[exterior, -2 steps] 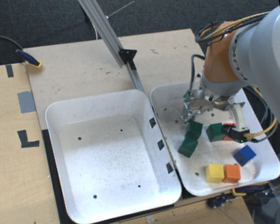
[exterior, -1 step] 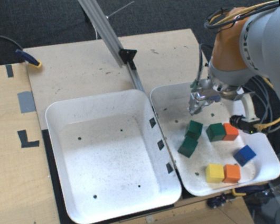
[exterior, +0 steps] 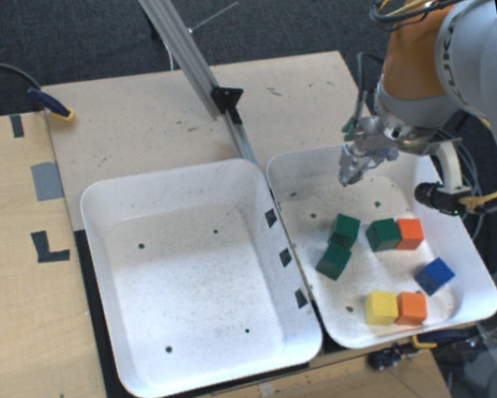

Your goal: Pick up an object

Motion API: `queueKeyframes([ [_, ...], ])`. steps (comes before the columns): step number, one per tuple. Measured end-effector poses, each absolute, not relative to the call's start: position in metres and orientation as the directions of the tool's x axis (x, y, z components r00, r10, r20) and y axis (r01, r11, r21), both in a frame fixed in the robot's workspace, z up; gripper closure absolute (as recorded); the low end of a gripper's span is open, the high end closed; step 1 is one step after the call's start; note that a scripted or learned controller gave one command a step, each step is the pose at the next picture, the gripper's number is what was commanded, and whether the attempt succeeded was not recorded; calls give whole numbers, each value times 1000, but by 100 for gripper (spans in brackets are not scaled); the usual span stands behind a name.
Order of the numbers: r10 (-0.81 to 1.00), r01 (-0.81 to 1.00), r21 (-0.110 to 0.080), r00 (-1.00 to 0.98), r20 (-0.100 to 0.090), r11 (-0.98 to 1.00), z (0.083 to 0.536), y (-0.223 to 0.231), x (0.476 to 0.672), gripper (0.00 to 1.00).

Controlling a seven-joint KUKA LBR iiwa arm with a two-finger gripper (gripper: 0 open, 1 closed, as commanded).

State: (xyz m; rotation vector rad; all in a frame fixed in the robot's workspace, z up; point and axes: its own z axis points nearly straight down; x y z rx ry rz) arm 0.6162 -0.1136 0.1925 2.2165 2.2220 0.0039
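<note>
My gripper hangs over the far part of the right bin, above bare white floor. Nothing shows between its fingers. The blocks lie nearer the front of that bin. A long dark green block sits closest, below and slightly left of the gripper. A green cube touches an orange cube to its right. A blue cube lies further forward, and a yellow cube sits against another orange cube near the front rim.
The left bin stands beside the right one, sharing a raised rim between them. A slanted metal bar runs from the top down to the bins' junction. The arm's cables hang by the right bin's right edge.
</note>
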Motion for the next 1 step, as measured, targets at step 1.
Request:
queueKeyframes([
  [1,1000,1000,1,-2,0,2,216,-113,617,100],
])
